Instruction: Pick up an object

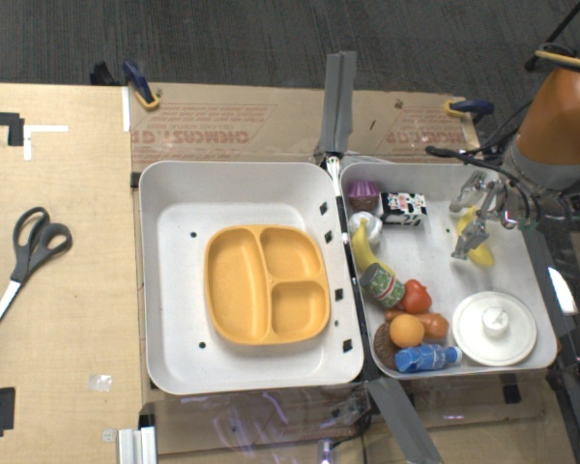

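- The right bin (536, 259) holds the candidate objects, crowded along its left and lower sides: a banana (364, 245), a purple cup (363, 193), a black-and-white carton (403, 208), a green can (381, 284), a red tomato (416, 296), an orange (406, 331), a blue bottle (425, 358) and a white lidded bowl (494, 327).
- The left bin (164, 259) carries a yellow divided plate (268, 284) lying flat at its centre, well apart from the arm's working area.
- Scissors (24, 254) lie on the counter (58, 356) to the left, outside both bins.
- The arm (556, 124) enters from the right, its wrist angled down over the upper right part of the right bin.
- The gripper (472, 230) sits low there, with a small yellow object (480, 254) just at its fingertips.
- Contact with that object cannot be confirmed; whether the gripper is spread or pressed together cannot be told.
- Judgement: the yellow object, standing apart from the clutter, appears the intended pick, since it offers an unobstructed approach.
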`<state>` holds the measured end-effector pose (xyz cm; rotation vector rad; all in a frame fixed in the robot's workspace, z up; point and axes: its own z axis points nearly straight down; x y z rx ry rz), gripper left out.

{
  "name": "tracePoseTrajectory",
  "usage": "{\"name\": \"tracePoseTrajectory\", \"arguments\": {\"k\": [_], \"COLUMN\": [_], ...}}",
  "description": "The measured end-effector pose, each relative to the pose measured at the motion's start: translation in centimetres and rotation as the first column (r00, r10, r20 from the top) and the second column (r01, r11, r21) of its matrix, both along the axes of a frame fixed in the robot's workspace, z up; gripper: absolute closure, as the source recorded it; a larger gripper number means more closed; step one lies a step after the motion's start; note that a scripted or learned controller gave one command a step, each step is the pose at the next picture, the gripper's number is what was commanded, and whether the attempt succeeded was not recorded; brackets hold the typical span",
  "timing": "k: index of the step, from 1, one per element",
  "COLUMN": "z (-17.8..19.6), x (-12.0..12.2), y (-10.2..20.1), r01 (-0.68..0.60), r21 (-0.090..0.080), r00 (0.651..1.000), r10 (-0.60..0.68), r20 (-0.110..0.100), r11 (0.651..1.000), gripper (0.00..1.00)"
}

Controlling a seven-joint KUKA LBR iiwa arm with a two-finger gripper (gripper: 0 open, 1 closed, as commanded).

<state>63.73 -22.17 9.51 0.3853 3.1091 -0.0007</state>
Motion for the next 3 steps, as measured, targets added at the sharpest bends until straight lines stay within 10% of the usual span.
{"name": "tracePoseTrajectory", "arguments": {"k": [1, 2, 3], "z": [1.1, 1.1, 2.3], "x": [0.2, 0.2, 0.4], "y": [0.0, 0.0, 0.0], "r01": [-0.002, -0.003, -0.004], "r21": [-0.003, -0.003, -0.005], "r00": [1.000, 1.000, 1.000], "r10": [0.002, 0.003, 0.004], "r20": [0.007, 0.007, 0.014], "r11": [1.000, 1.000, 1.000], "gripper": [1.00, 0.00, 1.00]}}
